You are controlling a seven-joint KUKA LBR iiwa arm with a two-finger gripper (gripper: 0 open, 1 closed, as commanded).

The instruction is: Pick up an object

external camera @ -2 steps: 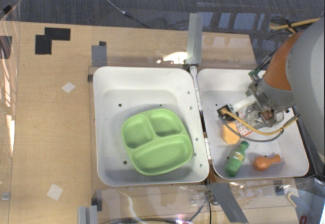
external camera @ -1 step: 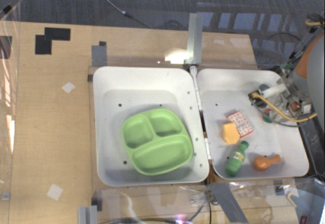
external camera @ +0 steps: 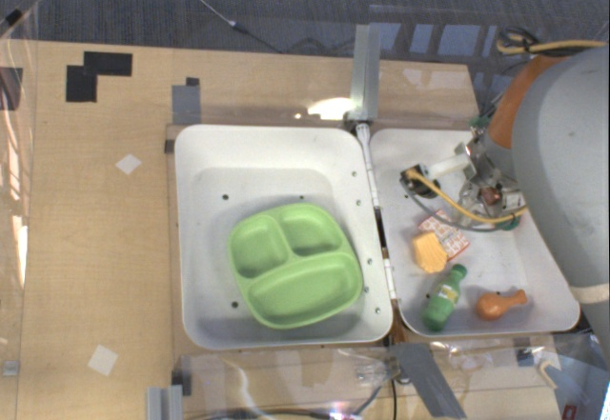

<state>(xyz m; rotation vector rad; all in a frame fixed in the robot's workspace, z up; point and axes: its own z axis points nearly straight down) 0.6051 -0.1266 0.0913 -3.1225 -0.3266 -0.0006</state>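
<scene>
Though tilted, green bottle [external camera: 443, 297] cap-up.

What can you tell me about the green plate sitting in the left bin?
The green plate is a light green, plastic-looking tray with rounded corners and three compartments: two small ones at the far side and one long one nearer the camera. It lies flat and face up on the floor of the left bin, turned slightly askew. Nothing is in it or touching it.
</scene>
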